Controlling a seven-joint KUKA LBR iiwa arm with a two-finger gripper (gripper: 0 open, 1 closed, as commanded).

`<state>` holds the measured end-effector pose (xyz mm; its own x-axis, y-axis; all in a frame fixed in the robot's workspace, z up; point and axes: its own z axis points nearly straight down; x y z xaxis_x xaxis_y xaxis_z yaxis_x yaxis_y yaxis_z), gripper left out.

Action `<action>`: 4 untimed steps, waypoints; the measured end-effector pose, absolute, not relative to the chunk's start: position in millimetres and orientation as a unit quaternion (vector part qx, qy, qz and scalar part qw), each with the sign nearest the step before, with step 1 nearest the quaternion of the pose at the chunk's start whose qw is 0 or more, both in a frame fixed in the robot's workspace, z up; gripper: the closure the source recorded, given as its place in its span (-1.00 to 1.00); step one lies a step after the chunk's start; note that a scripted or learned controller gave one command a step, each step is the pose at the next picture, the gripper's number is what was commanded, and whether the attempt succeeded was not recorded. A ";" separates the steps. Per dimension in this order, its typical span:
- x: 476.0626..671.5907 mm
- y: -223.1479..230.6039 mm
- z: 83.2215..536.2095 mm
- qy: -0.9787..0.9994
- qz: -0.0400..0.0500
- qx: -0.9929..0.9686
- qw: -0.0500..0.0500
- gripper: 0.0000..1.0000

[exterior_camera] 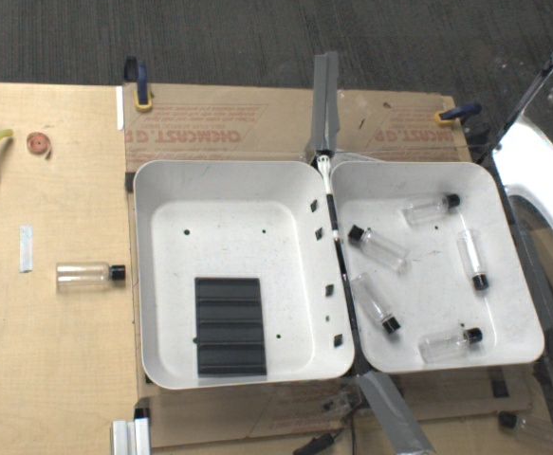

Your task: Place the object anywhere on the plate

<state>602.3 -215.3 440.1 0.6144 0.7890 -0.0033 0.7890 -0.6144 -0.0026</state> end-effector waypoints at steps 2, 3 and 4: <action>624.0 -219.2 439.8 -0.258 0.002 -0.966 0.000 -1.00; 649.1 -168.7 436.0 -0.166 0.002 -0.986 0.000 -1.00; 629.5 -216.7 429.0 -0.135 0.003 -0.991 0.001 -1.00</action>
